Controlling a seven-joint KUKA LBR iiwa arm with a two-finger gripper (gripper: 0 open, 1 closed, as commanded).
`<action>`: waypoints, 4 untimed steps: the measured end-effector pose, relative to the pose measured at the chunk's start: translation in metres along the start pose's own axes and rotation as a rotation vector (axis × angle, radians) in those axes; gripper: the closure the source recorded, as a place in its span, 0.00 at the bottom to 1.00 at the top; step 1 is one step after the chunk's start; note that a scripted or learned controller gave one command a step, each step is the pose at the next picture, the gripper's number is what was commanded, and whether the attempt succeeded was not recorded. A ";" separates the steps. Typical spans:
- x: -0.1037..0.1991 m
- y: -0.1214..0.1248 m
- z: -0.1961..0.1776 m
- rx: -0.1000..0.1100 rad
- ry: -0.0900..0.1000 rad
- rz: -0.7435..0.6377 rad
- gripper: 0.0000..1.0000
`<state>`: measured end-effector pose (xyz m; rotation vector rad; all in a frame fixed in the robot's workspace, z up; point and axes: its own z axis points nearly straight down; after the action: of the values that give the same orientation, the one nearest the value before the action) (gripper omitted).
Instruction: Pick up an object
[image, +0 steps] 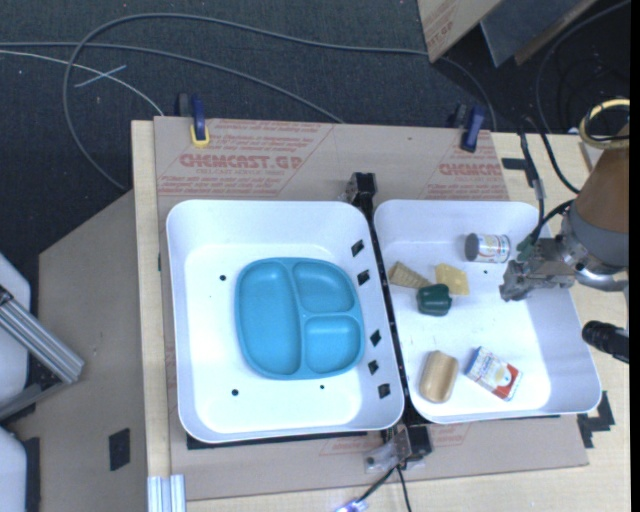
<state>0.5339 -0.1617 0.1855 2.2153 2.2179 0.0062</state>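
end effector (522, 277) over right bin (560, 345) | can (488, 247) near | green block (434, 298) apart

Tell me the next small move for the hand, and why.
Probably shift toward the left bin's side and descend onto the small can. The hand hovers over the right bin near its right side, with nothing visibly held. The can lies closest, just up-left of it; the green piece and the tan block lie farther off.

Grey arm (600, 235), orange-brown band above wrist; dark grey metal gripper (527, 276), boxy, blurred detail.
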 end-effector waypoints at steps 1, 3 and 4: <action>0.005 -0.005 -0.049 0.001 0.001 0.000 1.00; 0.056 0.002 -0.104 0.007 0.004 -0.005 1.00; 0.117 -0.004 -0.093 0.010 0.005 -0.006 1.00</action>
<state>0.5287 -0.0449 0.2782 2.2169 2.2321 0.0007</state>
